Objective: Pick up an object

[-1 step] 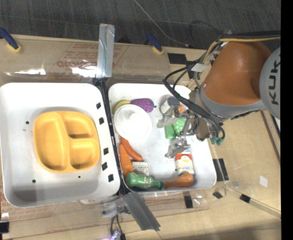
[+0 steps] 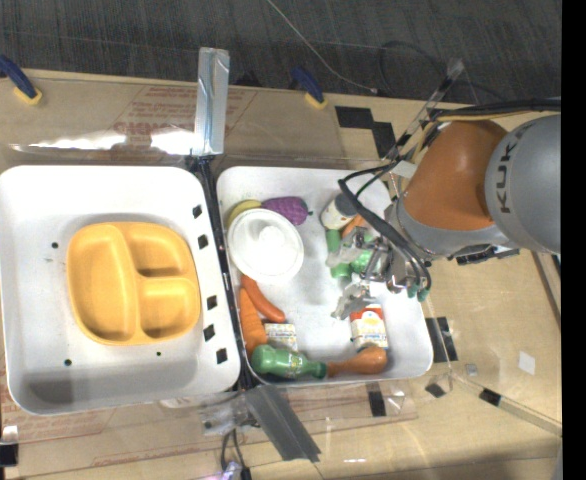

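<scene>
The grey arm with its orange band [image 2: 453,173] reaches in from three o'clock and bends down over the right-hand shallow white bin [image 2: 313,180]. Its two-finger gripper [image 2: 358,290] hangs low over the bin's right half, among cables and metal parts; whether the fingers are apart or together I cannot tell from here, and nothing is plainly caught between them.

Just below the gripper, toward six o'clock, lies a small white bottle with a red-orange label [image 2: 369,325]. An orange toy carrot [image 2: 361,362] rests along the bin's bottom wall, just beside a green toy bottle [image 2: 285,362]. At nine o'clock from the gripper sits a round white bowl [image 2: 265,245], with a purple grape-like toy [image 2: 286,209] at its upper edge and a long orange sausage-shaped piece [image 2: 256,303] below it. Green and orange bits [image 2: 339,238] lie close under the wrist, possibly more toy food.

The left-hand white bin [image 2: 33,208] holds a yellow plastic divided tray [image 2: 133,280].
</scene>
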